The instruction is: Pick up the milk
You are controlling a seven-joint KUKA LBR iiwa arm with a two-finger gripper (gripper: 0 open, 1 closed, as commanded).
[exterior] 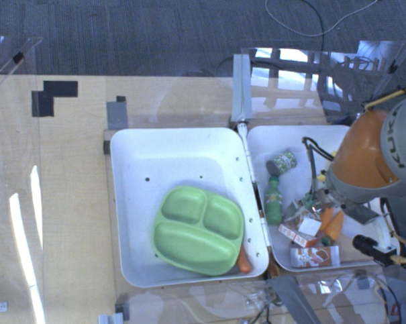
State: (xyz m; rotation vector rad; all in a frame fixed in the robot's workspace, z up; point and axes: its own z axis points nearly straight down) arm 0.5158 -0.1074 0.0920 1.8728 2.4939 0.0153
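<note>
**Milk crowded in the right bin**

Milk carton [298, 232] lay flat in right bin [283, 144], wedged among a green bottle [273, 200], can [282, 163] and carrot [332, 225]. End effector [313, 201] hovered just above; its opening couldn't be made out. Green tray [198, 230] occupied left bin [134, 194].

Green tray [199, 230]; white bins [133, 188]; green bottle [273, 200]; orange carrot [333, 226]; red-white milk carton [300, 231].

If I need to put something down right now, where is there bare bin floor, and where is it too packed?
Left bin: bare floor along its far and left sides, around the green divided plate; an orange item sits by the plate's near right edge. Right bin: a bare strip at its far end, beyond the small can. Crowded nearer, around the green bottle and cartons under the arm.
</note>
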